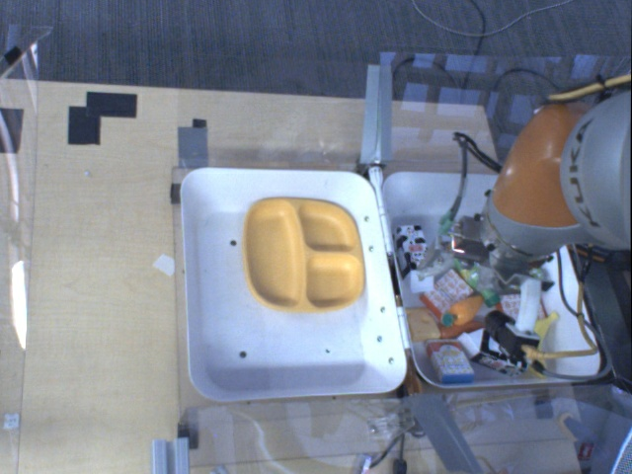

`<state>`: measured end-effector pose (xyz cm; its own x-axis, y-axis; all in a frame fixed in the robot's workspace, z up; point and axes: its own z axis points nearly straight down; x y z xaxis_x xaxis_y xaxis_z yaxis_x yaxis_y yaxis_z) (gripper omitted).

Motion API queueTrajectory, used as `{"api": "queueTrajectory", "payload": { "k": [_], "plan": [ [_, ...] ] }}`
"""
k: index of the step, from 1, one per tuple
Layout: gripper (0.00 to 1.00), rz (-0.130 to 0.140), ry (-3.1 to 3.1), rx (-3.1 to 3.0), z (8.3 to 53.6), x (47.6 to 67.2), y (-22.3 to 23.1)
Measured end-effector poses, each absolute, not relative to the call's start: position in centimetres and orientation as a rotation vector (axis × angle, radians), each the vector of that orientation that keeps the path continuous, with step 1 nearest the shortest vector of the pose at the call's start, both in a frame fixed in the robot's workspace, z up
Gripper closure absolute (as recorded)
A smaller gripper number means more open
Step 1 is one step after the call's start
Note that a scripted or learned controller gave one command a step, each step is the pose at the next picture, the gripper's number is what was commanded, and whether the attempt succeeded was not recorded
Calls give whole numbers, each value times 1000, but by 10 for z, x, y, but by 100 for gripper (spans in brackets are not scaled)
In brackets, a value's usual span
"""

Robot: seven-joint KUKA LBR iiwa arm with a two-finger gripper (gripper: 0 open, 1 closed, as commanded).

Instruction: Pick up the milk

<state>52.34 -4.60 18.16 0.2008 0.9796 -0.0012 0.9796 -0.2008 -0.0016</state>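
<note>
Two shallow white bins are seen side by side on a pale wooden bench (99, 265). In the left bin (212, 294) a yellow divided tray (303, 253) is set, with one long compartment on its left and two smaller ones on its right; nothing is seen inside them.

The right bin (403, 200) is crowded and largely covered by the arm (563, 181), whose orange band and grey body are cut off by the picture's right edge. The gripper (486, 262) is lowered over the middle of the clutter, but it is viewed from above and behind the wrist, so whether it is open, closed or gripping anything cannot be told.

The milk (410, 244), a small white carton with black cow patches, is found near the right bin's left wall, just left of the gripper; it appears to be apart from it, though the gap is hard to judge. Below it an orange item (462, 313), a red-and-white packet (450, 287) and a blue-topped box (452, 361) can be made out. Further pieces near the bin's lower right are tangled with yellow and black cables and are too small to be identified. Black tape marks (99, 115) are seen on the bench at upper left.
</note>
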Motion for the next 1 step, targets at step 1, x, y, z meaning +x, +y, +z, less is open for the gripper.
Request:
{"api": "queueTrajectory", "payload": {
  "k": [1],
  "plan": [
    [0, 3, -1909, -2494, 181, 554, 29]
  ]
}}
